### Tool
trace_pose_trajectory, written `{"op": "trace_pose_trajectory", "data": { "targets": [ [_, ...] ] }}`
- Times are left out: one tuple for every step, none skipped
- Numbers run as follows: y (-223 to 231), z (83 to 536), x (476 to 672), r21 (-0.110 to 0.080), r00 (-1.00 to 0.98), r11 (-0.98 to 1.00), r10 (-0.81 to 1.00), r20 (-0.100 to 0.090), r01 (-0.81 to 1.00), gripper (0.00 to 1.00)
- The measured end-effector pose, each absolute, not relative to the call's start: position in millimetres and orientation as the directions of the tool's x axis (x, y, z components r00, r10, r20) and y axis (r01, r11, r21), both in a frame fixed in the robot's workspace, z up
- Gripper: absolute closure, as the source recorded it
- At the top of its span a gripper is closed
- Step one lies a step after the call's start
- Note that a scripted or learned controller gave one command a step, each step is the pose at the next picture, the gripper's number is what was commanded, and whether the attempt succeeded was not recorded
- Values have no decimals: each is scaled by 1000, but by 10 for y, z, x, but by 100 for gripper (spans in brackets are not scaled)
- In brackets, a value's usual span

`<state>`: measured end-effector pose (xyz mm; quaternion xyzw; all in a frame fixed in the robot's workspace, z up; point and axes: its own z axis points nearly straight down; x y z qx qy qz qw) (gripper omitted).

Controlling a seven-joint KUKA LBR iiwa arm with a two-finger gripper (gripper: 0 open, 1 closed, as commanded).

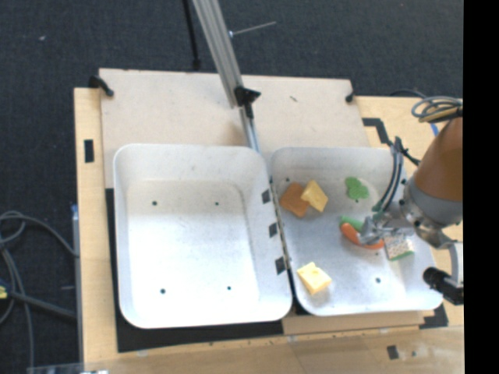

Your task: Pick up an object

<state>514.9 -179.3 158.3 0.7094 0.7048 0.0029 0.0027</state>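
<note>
The right bin point(343, 306) holds a brown block point(293, 200) with a yellow block point(315, 195) leaning against it, a second yellow block point(314, 278) near the front, a small green piece point(356, 187) at the back, and an orange-red object point(355, 234) with a green end. My gripper point(376, 232) is down in the right bin directly at the orange-red object's right side, touching or overlapping it. A small white tag with print point(398, 248) sits just beside the gripper.
The left bin point(132, 232) lies beside the right one, with a divider ridge point(274, 224) between them. A slanted metal rail point(222, 53) rises from behind the bins. Cables point(433, 109) hang at the back right.
</note>
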Motion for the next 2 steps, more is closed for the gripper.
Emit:
{"op": "trace_pose_trajectory", "data": {
  "targets": [
    [-1783, 2227, 5158, 9, -4, 4, 1000, -3, 1000, 100],
    [-1790, 2498, 5176, 6, -5, 5, 1000, -1, 1000, 100]
  ]
}}
